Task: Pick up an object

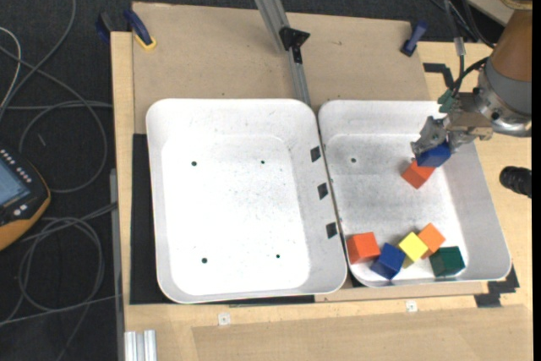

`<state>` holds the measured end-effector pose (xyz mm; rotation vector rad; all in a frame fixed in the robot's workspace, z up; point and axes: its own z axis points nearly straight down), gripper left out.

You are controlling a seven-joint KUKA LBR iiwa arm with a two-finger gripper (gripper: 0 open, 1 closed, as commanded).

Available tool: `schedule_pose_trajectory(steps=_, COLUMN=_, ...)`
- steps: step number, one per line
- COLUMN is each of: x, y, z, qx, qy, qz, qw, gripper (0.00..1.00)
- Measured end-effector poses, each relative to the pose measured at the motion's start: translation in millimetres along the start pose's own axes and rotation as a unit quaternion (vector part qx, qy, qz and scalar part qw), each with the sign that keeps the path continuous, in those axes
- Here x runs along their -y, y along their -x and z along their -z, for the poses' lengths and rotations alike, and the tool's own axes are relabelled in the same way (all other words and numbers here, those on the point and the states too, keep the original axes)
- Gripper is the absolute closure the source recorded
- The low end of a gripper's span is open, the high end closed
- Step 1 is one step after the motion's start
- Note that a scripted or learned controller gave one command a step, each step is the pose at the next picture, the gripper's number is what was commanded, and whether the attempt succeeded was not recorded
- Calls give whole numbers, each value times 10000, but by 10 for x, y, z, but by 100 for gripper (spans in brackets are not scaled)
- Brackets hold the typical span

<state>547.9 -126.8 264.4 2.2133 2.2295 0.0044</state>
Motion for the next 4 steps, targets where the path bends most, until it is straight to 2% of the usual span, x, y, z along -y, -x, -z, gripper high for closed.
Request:
schedule_pose_trajectory(steps=1, x=11, y=-490, z=16, qx=-6, qy=-16, qz=-3, qw=10000, gripper=100)
schedule_pose_trajectory(steps=2, x=-112, y=-973, z=41, qx=0, qy=-4, qz=-3, qw=10000, gripper=100)
schedule_pose_trajectory(steps=4, x=-191, y=-2032, z=88, qx=-2, qy=-8, qz=-1, qw=10000, gripper=100)
